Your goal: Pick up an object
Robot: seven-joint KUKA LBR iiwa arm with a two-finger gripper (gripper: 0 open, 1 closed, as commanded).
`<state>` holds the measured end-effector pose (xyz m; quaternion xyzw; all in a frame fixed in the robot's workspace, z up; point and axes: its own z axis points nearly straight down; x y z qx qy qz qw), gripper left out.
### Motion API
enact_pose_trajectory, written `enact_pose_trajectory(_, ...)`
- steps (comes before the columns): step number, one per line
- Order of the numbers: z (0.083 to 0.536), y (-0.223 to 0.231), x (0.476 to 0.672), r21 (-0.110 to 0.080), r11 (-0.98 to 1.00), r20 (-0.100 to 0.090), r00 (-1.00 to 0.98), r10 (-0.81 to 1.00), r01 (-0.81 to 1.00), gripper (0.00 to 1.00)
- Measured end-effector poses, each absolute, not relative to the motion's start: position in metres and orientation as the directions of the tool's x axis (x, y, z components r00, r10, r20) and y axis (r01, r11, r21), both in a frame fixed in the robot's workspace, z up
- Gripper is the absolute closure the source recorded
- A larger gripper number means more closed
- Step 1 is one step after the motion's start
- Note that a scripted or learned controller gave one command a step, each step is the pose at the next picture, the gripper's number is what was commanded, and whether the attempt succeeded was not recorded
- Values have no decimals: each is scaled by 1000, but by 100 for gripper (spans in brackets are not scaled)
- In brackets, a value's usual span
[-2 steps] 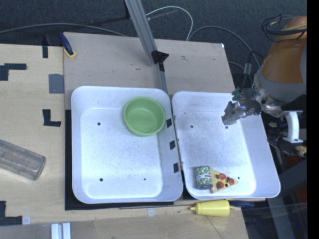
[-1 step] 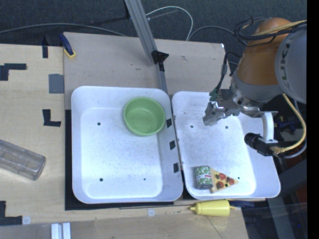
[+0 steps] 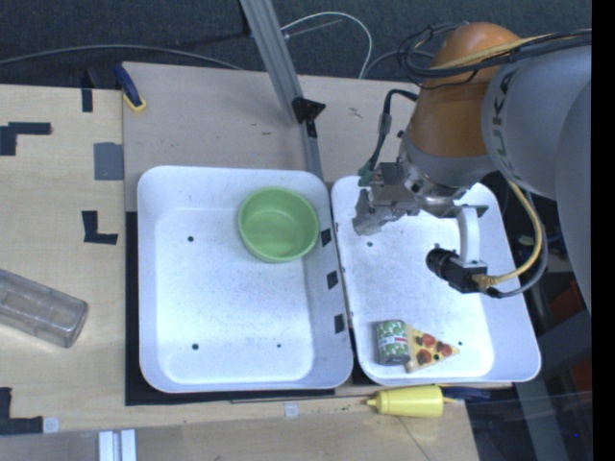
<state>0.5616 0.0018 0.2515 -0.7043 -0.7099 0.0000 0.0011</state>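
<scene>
Over the right bin [image 3: 509, 339], near its far left corner, the gripper [image 3: 369, 221] hangs from the grey arm [image 3: 538, 94], its dark fingers pointing down at bare white floor. Whether the jaws stand apart or together I cannot tell; from this slant they read as one dark block, and nothing shows between them.

As a judgement, the step in hand is the approach: nothing is held, and the arm has not yet settled on a target. Two candidates lie in the same bin, at its near edge: a small green can [image 3: 391, 341] lying on its side, and a flat toy pizza slice [image 3: 430, 347] touching the can's right side. Both are well apart from the gripper, toward the near rim of the bin. A green bowl [image 3: 278, 224] sits upright in the left bin [image 3: 173, 286], near its far right corner, just across the divide from the gripper and closer to it than the can.

The next move calls for a choice. For the can, the arm would need to travel toward the near rim, centre above the can, and come down with the jaws wide enough to span it; the pizza slice pressed against it could crowd one finger. For the bowl, a shift left across the two rims and a pinch on the bowl's wall would likely serve.

A yellow bottle [image 3: 409, 401] lies on the bench outside the bins.
</scene>
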Motion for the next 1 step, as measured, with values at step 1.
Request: enact_pose_trajectory(1,235,61,566,-4,7,1,-7,1000,1000,100)
